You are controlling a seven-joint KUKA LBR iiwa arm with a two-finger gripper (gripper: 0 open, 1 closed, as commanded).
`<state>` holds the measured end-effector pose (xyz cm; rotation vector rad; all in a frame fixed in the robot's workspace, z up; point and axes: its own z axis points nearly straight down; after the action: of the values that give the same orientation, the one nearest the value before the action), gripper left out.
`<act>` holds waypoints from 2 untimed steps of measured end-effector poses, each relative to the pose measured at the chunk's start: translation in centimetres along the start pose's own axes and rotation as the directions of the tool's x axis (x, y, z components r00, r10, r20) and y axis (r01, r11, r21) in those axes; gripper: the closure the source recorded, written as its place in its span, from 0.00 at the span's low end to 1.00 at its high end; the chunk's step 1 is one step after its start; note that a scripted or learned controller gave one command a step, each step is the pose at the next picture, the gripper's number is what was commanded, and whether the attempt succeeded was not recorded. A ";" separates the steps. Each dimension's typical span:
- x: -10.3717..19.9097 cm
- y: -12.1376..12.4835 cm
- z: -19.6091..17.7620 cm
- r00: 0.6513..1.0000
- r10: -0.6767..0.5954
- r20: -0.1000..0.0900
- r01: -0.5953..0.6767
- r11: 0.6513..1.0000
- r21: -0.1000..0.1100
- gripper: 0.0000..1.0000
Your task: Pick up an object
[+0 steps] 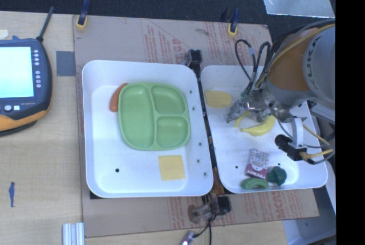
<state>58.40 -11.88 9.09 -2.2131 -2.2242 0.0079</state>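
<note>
Start at the gripper (242, 110): you see its metal fingers splayed apart and pointing down and leftward into the right bin (228, 181), with nothing between them. They sit low over the bin floor, close above the banana (259, 127), whose yellow curve lies just below and to the right of the tips. One fingertip looks to be near the banana's left end, but you cannot tell from this angle whether it touches.

Just up and left of the gripper lies a pale yellow round piece (217, 98), flat on the bin floor and close to the divider between the bins. Further down the same bin you find a small red-and-white packet (258, 162), and below it, against the lower rim, a green curved item (254, 183) beside a dark green lump (278, 175).

Across the divider, the left bin (97, 175) holds a green sectioned plate (154, 115) with an orange-red object (115, 98) tucked partly beneath its left edge, and a yellow square slice (171, 167) lying apart near the lower rim.

As for progress, judge it as early: nothing is grasped and nothing is lifted. The arm is placed for a grab, most likely at the banana, so what is left is the closing of the fingers on it and the lift clear of the bin.
</note>
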 end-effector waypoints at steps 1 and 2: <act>-2.6 2.5 -0.1 1.000 0.004 0.000 -0.004 1.000 -0.004 0.00; 0.3 -1.0 0.0 1.000 0.002 0.000 -0.002 1.000 -0.001 0.00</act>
<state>57.41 -11.57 9.14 -2.2155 -2.2227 0.0063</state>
